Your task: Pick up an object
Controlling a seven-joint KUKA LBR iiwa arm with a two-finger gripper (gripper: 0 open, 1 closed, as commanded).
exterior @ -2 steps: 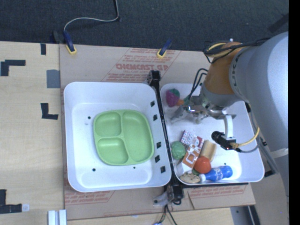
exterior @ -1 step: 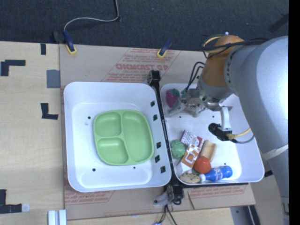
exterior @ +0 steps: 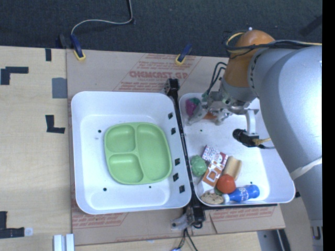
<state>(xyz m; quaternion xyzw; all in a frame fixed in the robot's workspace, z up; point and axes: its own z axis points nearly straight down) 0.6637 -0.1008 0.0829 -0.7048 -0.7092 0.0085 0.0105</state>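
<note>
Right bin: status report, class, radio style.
End effector low at right bin's far end, beside purple toy. Nothing seen gripped. Other toys piled at near end.

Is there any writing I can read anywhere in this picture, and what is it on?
"CHEMCAST" in red, on the brown cardboard sheet under the bins; the letters after it are cut off.
Small red-and-white packet in the right bin: print too small to read.
</note>
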